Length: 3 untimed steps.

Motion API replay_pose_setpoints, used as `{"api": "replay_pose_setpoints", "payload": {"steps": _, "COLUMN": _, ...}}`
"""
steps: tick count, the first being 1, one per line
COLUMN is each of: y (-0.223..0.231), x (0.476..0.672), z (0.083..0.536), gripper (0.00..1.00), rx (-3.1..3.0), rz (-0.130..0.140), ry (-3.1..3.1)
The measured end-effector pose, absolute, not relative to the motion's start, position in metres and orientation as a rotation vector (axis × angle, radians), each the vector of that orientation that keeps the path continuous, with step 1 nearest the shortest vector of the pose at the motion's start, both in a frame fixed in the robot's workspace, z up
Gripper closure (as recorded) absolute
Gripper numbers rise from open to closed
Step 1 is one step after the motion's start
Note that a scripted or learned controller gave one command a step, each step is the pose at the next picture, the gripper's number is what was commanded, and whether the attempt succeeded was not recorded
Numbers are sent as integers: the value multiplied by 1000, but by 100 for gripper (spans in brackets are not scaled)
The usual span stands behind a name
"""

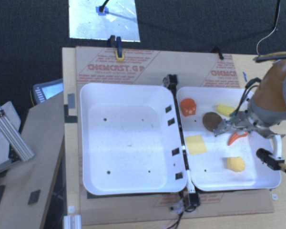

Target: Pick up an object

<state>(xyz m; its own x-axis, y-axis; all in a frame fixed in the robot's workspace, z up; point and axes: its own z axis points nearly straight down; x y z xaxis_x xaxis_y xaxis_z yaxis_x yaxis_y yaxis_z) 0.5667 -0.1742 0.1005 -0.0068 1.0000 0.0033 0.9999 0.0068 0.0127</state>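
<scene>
1. The arm comes in from the right and hangs low over the right bin, so I'd call this the reach or descend part of the pick. Nothing looks lifted so far.

2. The gripper is down in the bin, its metal tip pointing at the brown round object. The tip looks to be touching the brown thing's right edge, or just beside it; the slanted view won't settle which.

3. Whether the claw is released or clenched, I honestly can't tell. It's a grey smear from here, and I see nothing sitting between anything.

4. An orange-red curved piece lies just below and right of the tip, right under the wrist. It could equally be the target.

5. Other stuff in that bin: an orange-red block near the divider, a flat yellow square, a yellow piece up top partly behind the arm, and a yellow lumpy ball near the front, well apart from the claw.

6. My guess for the next move: centre over one object, straddle it, close, then lift straight up. The brown and red pieces are close, so nudging one away is a risk.

7. The left bin isn't involved.
</scene>
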Motion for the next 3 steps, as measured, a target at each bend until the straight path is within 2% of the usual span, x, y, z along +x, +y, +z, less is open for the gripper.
{"api": "replay_pose_setpoints", "payload": {"steps": 1, "y": -205, "x": 549, "z": 196, "gripper": 0, "rx": 2214, "rz": 6, "ry": 2212}}
{"api": "replay_pose_setpoints", "payload": {"steps": 2, "y": -134, "x": 522, "z": 80, "gripper": 0, "rx": 2213, "rz": 2, "ry": 2229}}
{"api": "replay_pose_setpoints", "payload": {"steps": 3, "y": -198, "x": 497, "z": 185, "gripper": 0, "rx": 2219, "rz": 3, "ry": 2210}}
